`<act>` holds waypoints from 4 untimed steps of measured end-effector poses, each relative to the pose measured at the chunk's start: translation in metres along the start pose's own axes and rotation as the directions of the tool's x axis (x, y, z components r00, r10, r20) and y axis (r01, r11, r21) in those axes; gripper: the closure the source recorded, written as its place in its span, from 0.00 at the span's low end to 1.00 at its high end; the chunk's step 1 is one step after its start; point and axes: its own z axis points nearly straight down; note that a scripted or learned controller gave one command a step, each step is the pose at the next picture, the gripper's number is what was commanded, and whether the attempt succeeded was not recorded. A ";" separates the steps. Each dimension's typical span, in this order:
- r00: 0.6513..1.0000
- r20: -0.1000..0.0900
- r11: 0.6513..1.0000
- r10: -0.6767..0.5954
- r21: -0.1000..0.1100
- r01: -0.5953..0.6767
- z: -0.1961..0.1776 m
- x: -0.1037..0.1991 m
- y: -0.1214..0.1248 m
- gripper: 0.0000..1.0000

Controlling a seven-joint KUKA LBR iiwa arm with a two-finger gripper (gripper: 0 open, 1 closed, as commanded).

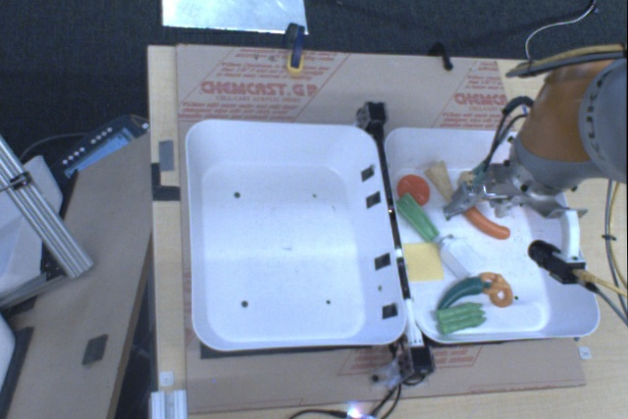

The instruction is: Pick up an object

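Gripper: the gripper is down low in the right bin, hanging over the upper end of the orange sausage-shaped piece. Honestly can't tell how far apart it is or whether it has anything, too much metal clutter at that angle.

Nearest thing: that orange piece lies slanted on the bin floor, its upper end tucked just under the gripper and its lower end poking out toward the bin's middle. My bet is that's the target.

How it'll handle: looks like a toy food, so probably light and smooth, a bit rounded, likely to roll or squirt out if pinched near a tip. I'd grab it across the narrow width at mid-length.

Close neighbours: a beige cone-ish piece and a red round one sit just to the camera's left of the gripper, apart from the orange piece.

Further out: a long green piece runs along the inner wall, a yellow square below it, a white stick-like piece beside that.

Bottom of bin: a green curved piece touching a small orange ring-shaped thing, and a green ridged piece just under them.

Left bin: the left bin sits alongside on the desk.
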 end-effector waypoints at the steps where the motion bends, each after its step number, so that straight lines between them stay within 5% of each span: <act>1: 1.000 -0.003 1.000 -0.011 -0.010 0.011 0.025 -0.050 0.087 0.00; 2: 1.000 -0.004 1.000 -0.006 -0.001 0.006 0.027 -0.015 0.033 0.00; 3: 1.000 -0.001 1.000 -0.007 -0.008 0.007 0.015 -0.017 0.035 1.00; 4: 1.000 -0.003 1.000 -0.004 -0.002 0.004 0.027 0.001 -0.027 1.00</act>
